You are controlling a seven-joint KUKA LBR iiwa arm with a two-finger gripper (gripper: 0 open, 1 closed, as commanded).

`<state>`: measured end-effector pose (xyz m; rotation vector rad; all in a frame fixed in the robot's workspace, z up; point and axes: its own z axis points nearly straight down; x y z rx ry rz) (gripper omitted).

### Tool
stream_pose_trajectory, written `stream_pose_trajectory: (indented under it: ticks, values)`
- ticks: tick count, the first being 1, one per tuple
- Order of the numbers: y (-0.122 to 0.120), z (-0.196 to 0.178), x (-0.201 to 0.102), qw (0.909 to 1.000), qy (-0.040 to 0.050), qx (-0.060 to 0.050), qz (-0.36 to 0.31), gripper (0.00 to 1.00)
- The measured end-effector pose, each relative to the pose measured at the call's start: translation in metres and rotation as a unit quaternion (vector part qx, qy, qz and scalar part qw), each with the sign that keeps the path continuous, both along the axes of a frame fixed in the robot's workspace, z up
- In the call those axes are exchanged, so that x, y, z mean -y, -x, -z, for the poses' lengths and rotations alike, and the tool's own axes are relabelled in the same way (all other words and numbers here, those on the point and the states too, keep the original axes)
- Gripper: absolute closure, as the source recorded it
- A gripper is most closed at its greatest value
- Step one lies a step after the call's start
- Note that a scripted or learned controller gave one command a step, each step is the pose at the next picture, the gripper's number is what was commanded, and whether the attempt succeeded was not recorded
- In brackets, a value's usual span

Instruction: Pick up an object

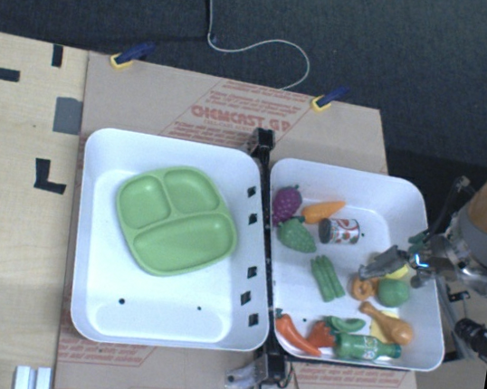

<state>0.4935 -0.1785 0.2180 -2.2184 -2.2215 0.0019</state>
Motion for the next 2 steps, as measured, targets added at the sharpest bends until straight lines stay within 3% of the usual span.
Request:
stream_pose_trajectory:
  ticks: [1,2]
  values:
    - [0.008,0.140,-0.026,1.0000,0.0000,-0.001,0.000,0.00]
    - [0.007,0.123,-0.025,1.0000,0.0006,0.001,0.000,1.00]
